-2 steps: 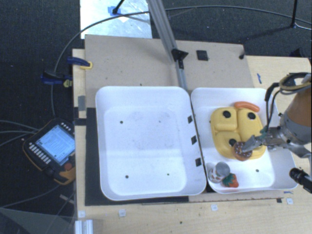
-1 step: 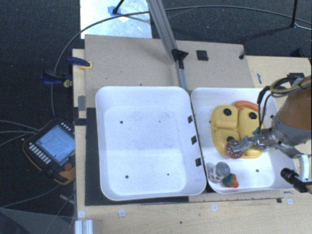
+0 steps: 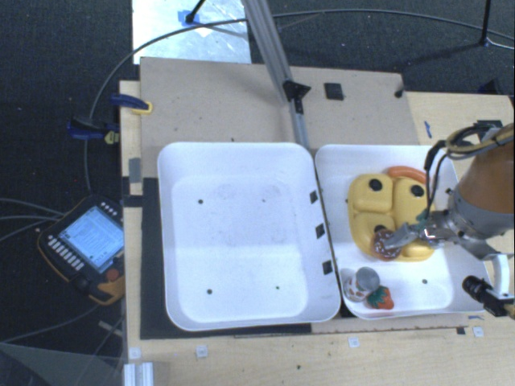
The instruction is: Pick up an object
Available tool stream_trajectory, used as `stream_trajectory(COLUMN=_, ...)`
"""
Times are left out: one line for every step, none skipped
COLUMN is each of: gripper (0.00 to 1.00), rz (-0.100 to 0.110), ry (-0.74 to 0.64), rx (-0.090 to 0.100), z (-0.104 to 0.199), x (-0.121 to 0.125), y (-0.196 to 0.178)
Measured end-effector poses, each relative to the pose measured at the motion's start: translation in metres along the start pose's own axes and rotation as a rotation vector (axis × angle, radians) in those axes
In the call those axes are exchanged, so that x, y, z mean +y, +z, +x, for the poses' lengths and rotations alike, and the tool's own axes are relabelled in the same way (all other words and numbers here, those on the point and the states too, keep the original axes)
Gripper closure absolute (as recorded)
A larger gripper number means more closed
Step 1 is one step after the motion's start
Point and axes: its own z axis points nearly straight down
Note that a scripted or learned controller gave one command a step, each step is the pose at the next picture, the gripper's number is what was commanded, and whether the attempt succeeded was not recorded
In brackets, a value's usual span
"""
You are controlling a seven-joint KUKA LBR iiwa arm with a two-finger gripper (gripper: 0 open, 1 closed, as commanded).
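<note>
Yellow toy [image 3: 389,203] in right bin [image 3: 338,215]

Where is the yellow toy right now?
The yellow toy lies in the right bin, toward its middle, with the gripper at its near edge.

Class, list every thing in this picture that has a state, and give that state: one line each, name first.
Left bin: lying flat on the bench, white floor showing.
Right bin: holding objects.
Yellow toy: lying in the right bin, under the gripper.
Gripper: low over the yellow toy's near edge; grip unclear.
Small grey object: resting at the right bin's front.
Red and green piece: lying beside the grey object.
Handheld screen: lit.
</note>
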Motion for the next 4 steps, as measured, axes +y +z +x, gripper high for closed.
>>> stream_trajectory(gripper=1.0, rz=-0.008, ry=-0.005, rx=0.001, z=0.001, x=0.003, y=-0.013)
stream_trajectory(gripper=1.0, rz=0.004, ry=-0.001, rx=-0.006, z=0.01, x=0.01, y=-0.072)
stream_trajectory(gripper=1.0, rz=0.004, ry=0.0, rx=-0.006, z=0.01, x=0.013, y=-0.126)
stream_trajectory(gripper=1.0, rz=0.009, ry=-0.005, rx=-0.002, z=0.066, x=0.016, y=-0.134)
